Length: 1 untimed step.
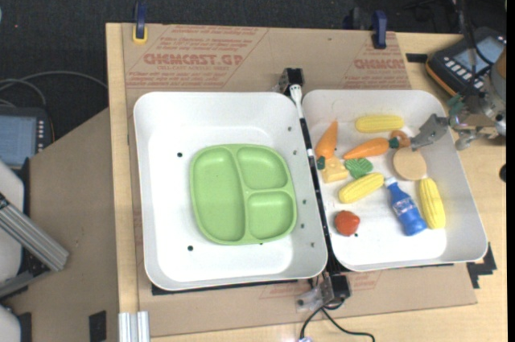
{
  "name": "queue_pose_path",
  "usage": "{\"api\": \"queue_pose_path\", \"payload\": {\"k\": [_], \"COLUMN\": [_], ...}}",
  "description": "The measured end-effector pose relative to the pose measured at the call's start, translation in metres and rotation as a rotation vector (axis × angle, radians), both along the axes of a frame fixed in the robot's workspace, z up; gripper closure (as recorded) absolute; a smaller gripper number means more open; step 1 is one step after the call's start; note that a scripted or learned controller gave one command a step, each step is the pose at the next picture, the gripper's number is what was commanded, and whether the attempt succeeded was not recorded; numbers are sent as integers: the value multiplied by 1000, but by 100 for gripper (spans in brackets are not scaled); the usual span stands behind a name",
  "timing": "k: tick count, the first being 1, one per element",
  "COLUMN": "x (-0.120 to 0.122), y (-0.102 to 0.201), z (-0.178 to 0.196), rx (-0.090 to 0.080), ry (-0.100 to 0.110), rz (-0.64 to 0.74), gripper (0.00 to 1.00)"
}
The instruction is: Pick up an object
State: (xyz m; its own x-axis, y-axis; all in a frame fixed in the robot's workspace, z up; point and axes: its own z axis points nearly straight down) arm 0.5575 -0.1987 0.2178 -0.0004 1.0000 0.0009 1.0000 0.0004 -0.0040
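Note:
Several toy foods lie in the right bin (463,248). Among them are a yellow corn cob (380,123) at the back, two orange carrots (326,139) (368,148), a tan round disc (409,165), a blue bottle (405,208), two more corn cobs (360,187) (432,202) and a red tomato (347,223). My gripper (445,134) hangs over the bin's back right part, just right of and above the tan disc. It is open, with nothing between its fingers. The left finger (426,133) points toward the disc.
The left bin (161,171) holds a green divided plate (241,193). A small green piece (359,166) and a yellow wedge (335,170) lie mid-bin on the right. A dark device (455,71) sits on the bench behind the right bin. Clamps (378,30) hold the board's back edge.

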Motion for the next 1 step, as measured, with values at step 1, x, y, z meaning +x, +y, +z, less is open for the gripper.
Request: {"api": "queue_pose_path", "payload": {"k": [1], "x": [3], "y": [86], "z": [-102], "rx": [7], "ry": [11], "rz": [7], "gripper": [0]}}
